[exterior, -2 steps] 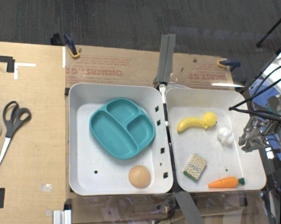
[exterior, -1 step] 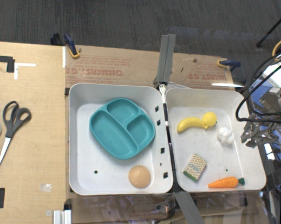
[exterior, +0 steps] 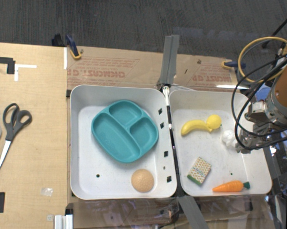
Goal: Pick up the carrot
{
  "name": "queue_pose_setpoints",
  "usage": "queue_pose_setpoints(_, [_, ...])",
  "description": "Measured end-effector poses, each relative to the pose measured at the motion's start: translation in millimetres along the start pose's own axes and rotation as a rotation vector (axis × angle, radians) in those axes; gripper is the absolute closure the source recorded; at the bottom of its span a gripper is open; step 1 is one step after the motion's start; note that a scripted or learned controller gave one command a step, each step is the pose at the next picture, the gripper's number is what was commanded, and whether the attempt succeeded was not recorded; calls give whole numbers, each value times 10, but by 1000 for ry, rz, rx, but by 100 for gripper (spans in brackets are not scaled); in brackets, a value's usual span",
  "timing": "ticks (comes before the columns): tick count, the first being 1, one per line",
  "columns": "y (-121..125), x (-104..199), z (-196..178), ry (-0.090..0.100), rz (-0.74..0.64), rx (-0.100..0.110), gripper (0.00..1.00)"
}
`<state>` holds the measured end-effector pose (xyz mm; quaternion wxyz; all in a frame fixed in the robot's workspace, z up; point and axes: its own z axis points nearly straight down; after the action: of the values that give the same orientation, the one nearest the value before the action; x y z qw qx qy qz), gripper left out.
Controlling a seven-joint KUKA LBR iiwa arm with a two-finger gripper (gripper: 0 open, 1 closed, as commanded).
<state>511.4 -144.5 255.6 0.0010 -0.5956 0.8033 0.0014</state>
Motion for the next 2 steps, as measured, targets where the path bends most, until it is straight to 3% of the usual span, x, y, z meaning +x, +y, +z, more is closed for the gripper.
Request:
queue_pose_setpoints(1, [384, -136, -217, -1, -356, 0, 100])
queue_pose_setpoints(2, [343, 29, 246, -2, -741, -3, 100])
